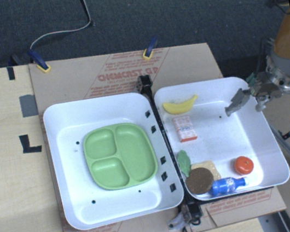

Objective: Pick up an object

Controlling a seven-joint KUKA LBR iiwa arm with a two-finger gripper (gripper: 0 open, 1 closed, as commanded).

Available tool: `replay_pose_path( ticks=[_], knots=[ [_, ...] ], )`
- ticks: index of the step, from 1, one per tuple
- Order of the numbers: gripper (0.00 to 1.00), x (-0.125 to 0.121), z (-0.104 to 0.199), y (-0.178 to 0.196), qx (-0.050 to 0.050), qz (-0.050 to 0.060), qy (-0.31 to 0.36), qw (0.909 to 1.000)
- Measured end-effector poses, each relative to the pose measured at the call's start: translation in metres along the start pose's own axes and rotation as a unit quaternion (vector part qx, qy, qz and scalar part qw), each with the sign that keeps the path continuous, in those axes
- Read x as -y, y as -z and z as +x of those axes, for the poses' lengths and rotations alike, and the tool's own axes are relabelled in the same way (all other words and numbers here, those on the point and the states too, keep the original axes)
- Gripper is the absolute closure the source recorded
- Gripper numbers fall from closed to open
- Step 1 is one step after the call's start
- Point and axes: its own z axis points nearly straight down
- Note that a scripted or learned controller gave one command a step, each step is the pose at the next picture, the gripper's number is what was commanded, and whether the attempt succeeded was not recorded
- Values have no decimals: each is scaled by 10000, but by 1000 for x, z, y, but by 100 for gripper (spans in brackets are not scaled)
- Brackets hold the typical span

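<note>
My gripper (247,101) hangs over the right edge of the right bin (262,136), its two fingers spread apart with nothing between them. Inside that bin lie a yellow banana (180,105) at the top left, a small white and red packet (186,130) just below it, a green piece (184,162), a brown round cookie (199,180) on a tan slice, a blue bottle (227,185) along the bottom wall and an orange-red round fruit (244,165). All of them lie left of or below the gripper, apart from it.
The left bin (65,154) holds a green divided plate (120,156). A black clamp strip (160,138) runs between the bins. Both bins rest on a cardboard sheet (126,71) held by yellow clips. The grey arm (286,65) reaches in from the right.
</note>
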Motion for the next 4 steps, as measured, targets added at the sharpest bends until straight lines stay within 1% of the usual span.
replay_pose_path(
  ticks=[1,2,3,4],
  knots=[
    [0,-53,53,-93,-10,16,7,10000],
    [0,-96,81,-151,-3,9,4,10000],
    [0,-116,82,-162,-2,42,18,10000],
    [0,-116,90,-162,21,30,-2,10000]
  ],
)
